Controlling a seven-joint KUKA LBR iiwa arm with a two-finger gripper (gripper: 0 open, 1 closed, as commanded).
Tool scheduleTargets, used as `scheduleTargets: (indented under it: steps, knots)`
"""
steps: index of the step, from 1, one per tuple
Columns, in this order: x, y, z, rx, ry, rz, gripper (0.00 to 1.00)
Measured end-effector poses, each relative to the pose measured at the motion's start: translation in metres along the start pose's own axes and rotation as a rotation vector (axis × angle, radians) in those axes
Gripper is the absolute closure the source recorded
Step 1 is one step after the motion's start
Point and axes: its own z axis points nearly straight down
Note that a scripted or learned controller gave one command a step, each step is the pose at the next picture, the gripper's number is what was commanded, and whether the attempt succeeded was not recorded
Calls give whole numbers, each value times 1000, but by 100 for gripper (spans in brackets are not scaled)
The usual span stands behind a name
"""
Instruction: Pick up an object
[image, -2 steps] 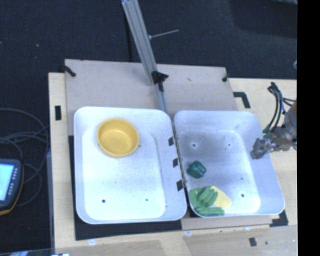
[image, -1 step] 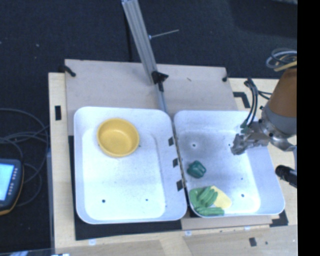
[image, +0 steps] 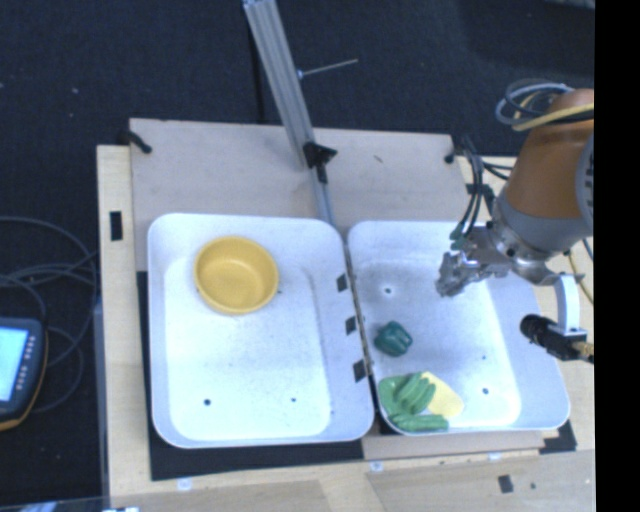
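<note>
Gripper (image: 455, 275): positioned over the right bin (image: 490, 330), above its far half and toward the middle of the floor there. Whether it is released or clenched cannot be told from this view. Nothing is seen held in it. The grey arm with its orange band (image: 550, 150) enters over the bin's right edge.

Right bin, contents: three items, all in the near left part.
- A small dark green pepper-shaped object (image: 393, 339) lies close to the left wall, about midway along it and apart from the gripper.
- A bunch of light green pods (image: 407, 393) lies at the near left corner, close to the near rim.
- A yellow object (image: 446, 402) lies touching the pods on their right and is partly covered by them. Its kind cannot be told.

Left bin (image: 250, 380), contents: one yellow bowl (image: 237, 275), upright, in the far half and nearer the left wall than the right.

Surroundings: the two bins sit side by side on a pale wooden bench (image: 220, 160), their adjoining walls joined by small black clips (image: 351, 325). A slanted aluminium rail (image: 285, 85) rises from the far end of that seam. Off the bench's left edge lie a handheld control unit with a lit screen (image: 15, 365) and dark cables (image: 50, 270).
</note>
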Motion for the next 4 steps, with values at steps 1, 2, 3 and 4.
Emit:
scheduleTargets:
  steps: [1, 2, 3, 4]
  knots:
    - [49, 18, -10, 0, 0, 0, 100]
    - [91, 40, 1, 2, 0, 0, 100]
    - [136, 63, 11, 2, 0, 1, 100]
    - [183, 92, 4, 0, 0, 0, 100]
